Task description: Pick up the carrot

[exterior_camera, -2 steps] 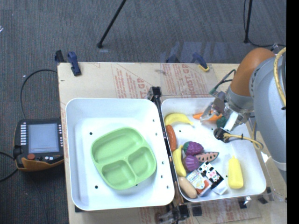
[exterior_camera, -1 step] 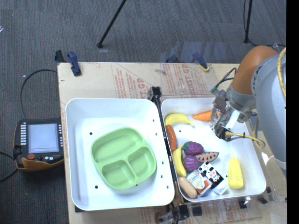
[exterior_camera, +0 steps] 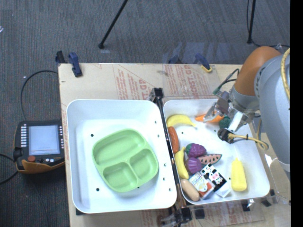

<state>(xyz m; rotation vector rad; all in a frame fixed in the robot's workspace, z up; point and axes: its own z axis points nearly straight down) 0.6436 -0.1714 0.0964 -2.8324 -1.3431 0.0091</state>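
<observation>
Carrot lies near the back of the right bin, just past the banana. The gripper sits right over it, apparently to grasp; whether it is wide or narrow, I cannot tell.
</observation>
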